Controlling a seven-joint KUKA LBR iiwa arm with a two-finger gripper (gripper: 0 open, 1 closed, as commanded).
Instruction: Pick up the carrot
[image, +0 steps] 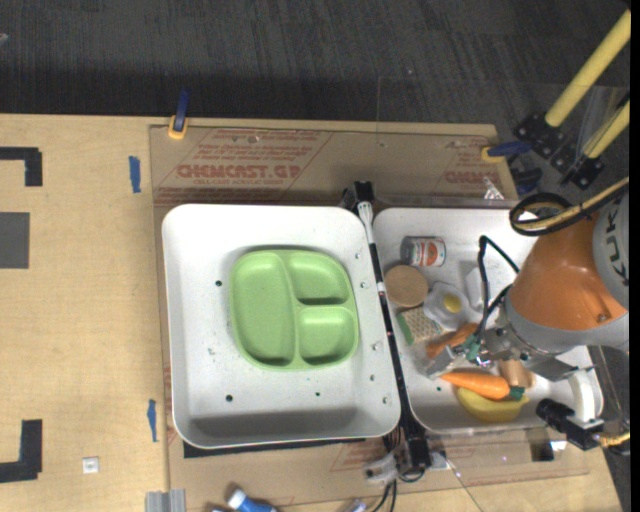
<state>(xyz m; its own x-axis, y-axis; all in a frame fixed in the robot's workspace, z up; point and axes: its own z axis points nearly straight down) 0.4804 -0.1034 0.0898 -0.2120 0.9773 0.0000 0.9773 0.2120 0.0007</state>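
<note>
- The carrot (477, 382) lies in the lower part of the right bin (455, 226), at the lower right of the frame, resting against a banana (490, 404) just below it.
- The tool (492, 350) hangs right above the carrot's upper side; whether it is clenched or released, I cannot tell.
- Crowding is the likely trouble: the banana touches the carrot, and small packets and a brown disc (407, 285) sit just up-left, so a grasp may catch a neighbour or slip off.
- The bin's lower wall is near, leaving little room; the left bin holds a green divided plate (293, 305), with open space around it.
</note>
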